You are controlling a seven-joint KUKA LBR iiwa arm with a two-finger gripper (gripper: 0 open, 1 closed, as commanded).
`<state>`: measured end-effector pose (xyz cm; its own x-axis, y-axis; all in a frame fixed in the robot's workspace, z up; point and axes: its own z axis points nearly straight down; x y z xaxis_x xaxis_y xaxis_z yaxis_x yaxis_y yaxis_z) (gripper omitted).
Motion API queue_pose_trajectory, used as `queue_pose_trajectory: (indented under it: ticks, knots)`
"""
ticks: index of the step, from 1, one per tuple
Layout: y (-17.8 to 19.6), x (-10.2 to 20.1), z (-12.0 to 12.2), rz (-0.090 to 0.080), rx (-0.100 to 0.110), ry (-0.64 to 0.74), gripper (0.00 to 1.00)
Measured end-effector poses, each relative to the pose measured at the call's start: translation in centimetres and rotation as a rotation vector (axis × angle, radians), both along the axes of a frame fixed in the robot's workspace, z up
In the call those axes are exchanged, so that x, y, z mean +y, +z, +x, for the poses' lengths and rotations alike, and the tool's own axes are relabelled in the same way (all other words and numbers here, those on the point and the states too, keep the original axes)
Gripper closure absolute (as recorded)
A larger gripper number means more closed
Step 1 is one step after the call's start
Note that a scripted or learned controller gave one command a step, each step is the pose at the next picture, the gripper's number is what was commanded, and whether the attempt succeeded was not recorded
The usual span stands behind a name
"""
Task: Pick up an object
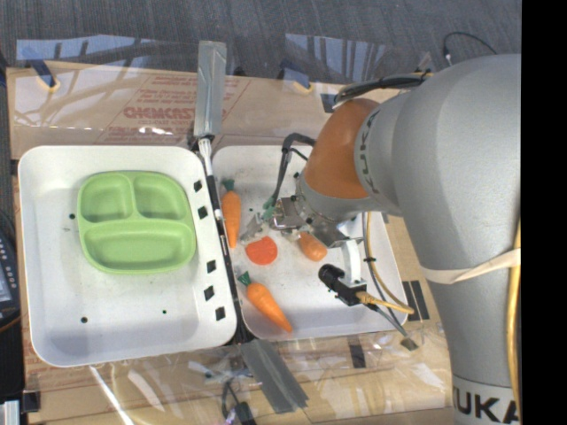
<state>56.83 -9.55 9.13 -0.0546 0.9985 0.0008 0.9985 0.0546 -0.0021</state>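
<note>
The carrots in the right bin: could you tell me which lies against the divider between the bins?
The upper carrot, lying lengthwise along the divider; the lower carrot lies slantwise near the front.

grey arm (443, 175) reaches in from right, bent down; end effector (282, 215) low.

Right bin (266, 162): two carrots (231, 217) (263, 300), orange slice (261, 251), orange chunk (312, 247).

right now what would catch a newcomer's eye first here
The big grey arm with its orange band reaches in from the right over the right bin, where carrots and an orange slice lie. A green divided plate sits in the left bin.
</note>
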Motion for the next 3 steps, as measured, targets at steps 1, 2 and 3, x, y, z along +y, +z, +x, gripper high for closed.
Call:
queue_pose_trajectory:
  ticks: [1,2,3]
  knots:
    - [-0.1,0.3,-3.8,0.001,0.003,0.05,0.0]
    - [0.0,-0.3,0.2,0.0,0.0,0.034,0.0]
    - [0.9,-0.3,0.2,0.0,0.002,0.038,1.0]
